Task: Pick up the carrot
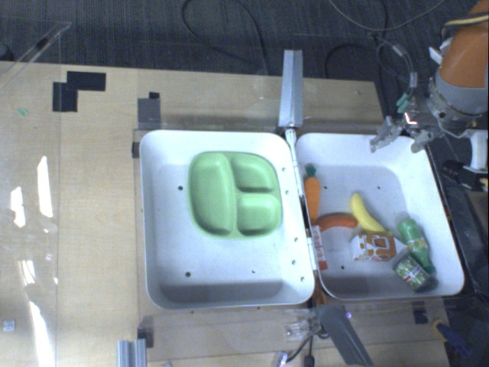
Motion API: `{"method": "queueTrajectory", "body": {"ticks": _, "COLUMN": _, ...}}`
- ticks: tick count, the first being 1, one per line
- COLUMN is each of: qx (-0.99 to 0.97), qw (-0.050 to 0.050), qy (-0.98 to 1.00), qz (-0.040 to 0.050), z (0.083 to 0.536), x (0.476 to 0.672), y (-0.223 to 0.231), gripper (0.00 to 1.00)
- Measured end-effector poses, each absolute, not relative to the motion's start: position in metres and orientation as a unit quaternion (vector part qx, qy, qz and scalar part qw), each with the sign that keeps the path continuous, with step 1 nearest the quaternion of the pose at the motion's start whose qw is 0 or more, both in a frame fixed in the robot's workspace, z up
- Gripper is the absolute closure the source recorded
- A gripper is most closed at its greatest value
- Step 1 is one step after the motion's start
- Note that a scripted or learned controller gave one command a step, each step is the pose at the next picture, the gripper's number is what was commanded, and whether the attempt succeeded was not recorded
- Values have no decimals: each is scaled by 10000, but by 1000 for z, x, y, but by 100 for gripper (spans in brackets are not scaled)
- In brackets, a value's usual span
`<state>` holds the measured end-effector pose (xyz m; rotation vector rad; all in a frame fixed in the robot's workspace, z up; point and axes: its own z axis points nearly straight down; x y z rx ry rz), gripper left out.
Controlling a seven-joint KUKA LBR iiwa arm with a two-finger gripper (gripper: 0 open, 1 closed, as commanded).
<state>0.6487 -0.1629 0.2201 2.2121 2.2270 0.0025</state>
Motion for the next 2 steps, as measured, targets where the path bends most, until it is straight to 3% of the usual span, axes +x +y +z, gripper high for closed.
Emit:
{"method": "queueTrajectory", "body": {"ticks": 1, "qx": 6500, "qw": 18, "qy": 7600, "qz": 13, "z": 180, "x": 670, "y": -103, "gripper": 0}}
{"method": "queueTrajectory", "body": {"ticks": 2, "qx": 6547, "qw": 16, "qy": 7559, "qz": 5, "z": 94, "x": 670, "y": -129, "gripper": 0}}
